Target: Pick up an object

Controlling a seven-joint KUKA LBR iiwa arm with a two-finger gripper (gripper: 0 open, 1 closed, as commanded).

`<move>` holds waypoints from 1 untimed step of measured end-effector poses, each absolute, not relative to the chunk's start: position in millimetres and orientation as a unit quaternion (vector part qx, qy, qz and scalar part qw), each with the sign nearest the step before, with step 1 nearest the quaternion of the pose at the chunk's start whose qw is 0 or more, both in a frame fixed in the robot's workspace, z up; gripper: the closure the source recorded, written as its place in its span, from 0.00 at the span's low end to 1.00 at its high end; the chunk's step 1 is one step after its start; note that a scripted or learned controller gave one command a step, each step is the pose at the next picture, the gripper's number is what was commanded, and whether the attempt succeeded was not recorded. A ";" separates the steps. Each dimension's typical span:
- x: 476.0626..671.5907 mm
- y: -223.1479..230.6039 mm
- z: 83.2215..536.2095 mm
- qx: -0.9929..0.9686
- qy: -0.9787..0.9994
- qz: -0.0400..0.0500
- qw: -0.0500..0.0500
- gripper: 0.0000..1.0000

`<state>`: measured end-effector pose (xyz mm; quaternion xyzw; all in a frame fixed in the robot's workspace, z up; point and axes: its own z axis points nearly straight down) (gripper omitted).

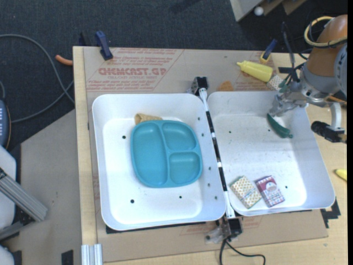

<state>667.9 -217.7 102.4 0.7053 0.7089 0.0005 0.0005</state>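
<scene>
The gripper (282, 110) hovers over a thin green strip (279, 127), probably light and floppy, best pinched mid-length.

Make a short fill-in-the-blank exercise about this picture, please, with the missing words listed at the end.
1. The blue tray with three compartments lies in the ____ bin.
2. The two small packets lie near the front edge of the ____ bin.
3. The gripper is above the far part of the right bin, close to a dark ____ object.
4. A ____ bottle lies on the bench behind the right bin.

Missing words: left; right; green; yellow
</scene>
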 end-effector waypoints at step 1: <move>667.9 -216.7 102.1 0.705 0.709 0.001 -0.001 0.00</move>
